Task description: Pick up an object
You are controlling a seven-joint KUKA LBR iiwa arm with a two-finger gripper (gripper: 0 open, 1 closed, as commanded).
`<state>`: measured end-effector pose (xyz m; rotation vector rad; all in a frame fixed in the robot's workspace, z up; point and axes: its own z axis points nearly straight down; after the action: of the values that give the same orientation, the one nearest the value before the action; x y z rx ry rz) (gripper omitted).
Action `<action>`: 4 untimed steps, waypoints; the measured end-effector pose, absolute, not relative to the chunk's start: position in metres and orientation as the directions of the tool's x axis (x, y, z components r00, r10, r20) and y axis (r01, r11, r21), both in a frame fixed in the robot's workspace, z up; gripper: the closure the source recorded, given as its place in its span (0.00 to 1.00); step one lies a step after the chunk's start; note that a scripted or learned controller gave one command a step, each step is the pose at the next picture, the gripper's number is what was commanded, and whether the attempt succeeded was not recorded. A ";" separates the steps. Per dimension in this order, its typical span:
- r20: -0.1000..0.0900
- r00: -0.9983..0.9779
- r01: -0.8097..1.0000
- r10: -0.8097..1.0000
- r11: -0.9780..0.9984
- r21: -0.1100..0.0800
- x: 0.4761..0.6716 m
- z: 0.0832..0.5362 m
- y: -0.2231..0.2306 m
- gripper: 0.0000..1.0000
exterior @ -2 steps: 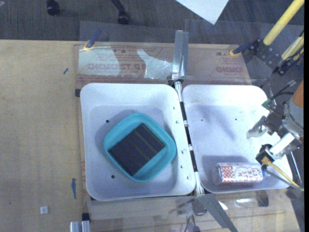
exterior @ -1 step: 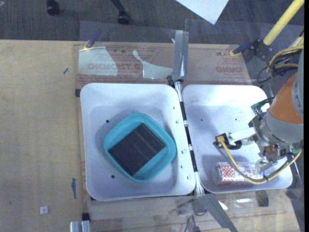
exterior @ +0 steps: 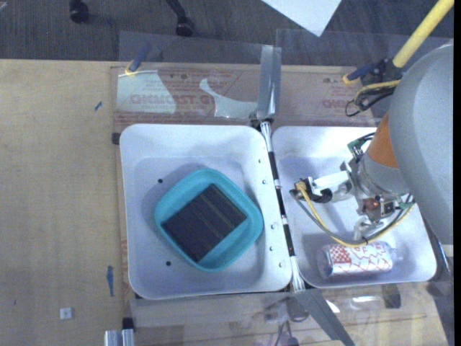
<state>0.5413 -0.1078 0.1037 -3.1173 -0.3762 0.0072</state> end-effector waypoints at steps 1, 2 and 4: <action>-0.003 0.932 0.361 0.361 -0.932 -0.001 0.552 0.183 -0.146 0.00; 0.010 0.785 0.620 0.620 -0.785 0.010 0.508 0.088 -0.124 0.00; -0.001 0.626 0.780 0.780 -0.626 -0.001 0.479 0.163 -0.165 0.00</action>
<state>0.4789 -0.1652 0.1631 -2.8326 -1.3585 0.0019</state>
